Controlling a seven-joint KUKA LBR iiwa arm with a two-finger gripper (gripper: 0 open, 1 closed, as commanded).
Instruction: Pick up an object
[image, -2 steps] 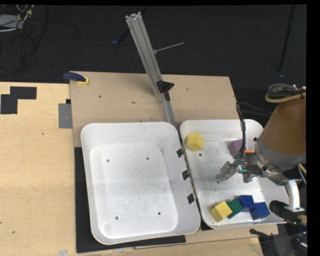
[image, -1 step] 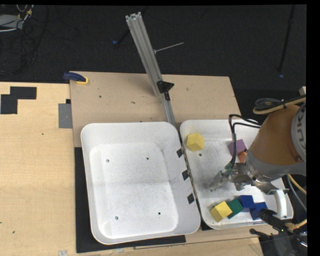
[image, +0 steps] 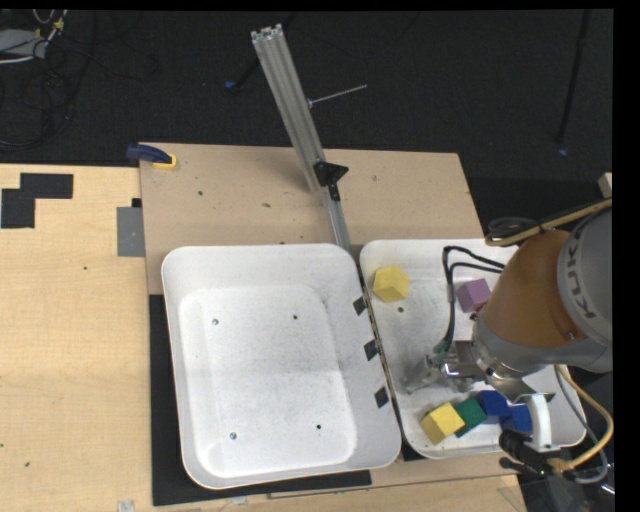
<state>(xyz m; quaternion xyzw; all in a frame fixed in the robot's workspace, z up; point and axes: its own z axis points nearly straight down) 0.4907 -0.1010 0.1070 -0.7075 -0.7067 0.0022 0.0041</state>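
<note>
Two shallow white bins of smooth plastic with rounded corners lie side by side on a pale board bench; the left bin (image: 265, 365) fills the middle of the frame and the right bin (image: 415, 285) sits at the lower right. In the right bin a matte yellow cube (image: 390, 284) rests near the upper left corner, apart from everything else. A small purple block (image: 473, 294) lies farther right, just beside the arm's orange band. At the bin's lower edge a cluster of blocks sits close together: a yellow block (image: 441, 422), a green block (image: 468, 412) touching it, and blue blocks (image: 497, 408) to their right. A ribbed aluminium rail (image: 292, 100) slants down from the top centre toward the gap between the bins. The arm (image: 545, 300) reaches in from the right, covering much of the right bin, its metal gripper (image: 432, 372) low over the bin floor just above the cluster. Whether the gripper is parted or closed cannot be told, and nothing is visibly in its grasp.
</note>
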